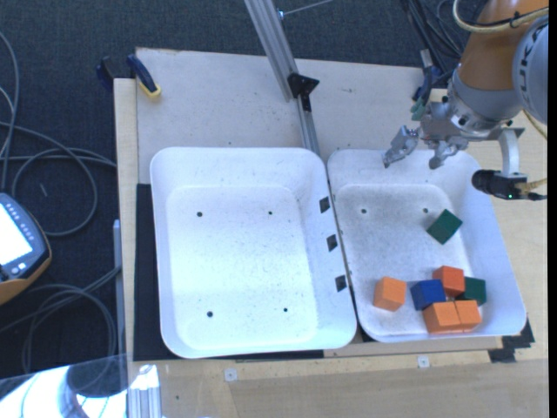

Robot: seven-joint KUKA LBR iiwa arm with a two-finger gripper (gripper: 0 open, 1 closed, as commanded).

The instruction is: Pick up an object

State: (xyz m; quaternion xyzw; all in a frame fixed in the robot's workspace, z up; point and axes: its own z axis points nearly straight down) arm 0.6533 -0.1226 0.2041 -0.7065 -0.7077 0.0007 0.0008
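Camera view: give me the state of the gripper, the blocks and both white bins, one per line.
Two-finger gripper: open, nothing between its fingers, over the right bin's far edge.
Lone dark green block: tilted, apart from the others.
Orange cube: resting on the bin floor, just left of the cluster.
Cluster of blue, orange and green blocks: packed together at the near right corner.
Right white bin: holds all blocks.
Left white bin: no blocks.

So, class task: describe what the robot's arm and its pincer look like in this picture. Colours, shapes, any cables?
The arm is a rounded grey body with a broad orange band above the wrist. Below it sits a metal-grey wrist block with small blue-green fittings. The pincer has two slim, grey metal fingers. Dark cables loop behind the arm, and a black cylindrical part with a small green light hangs at its side.
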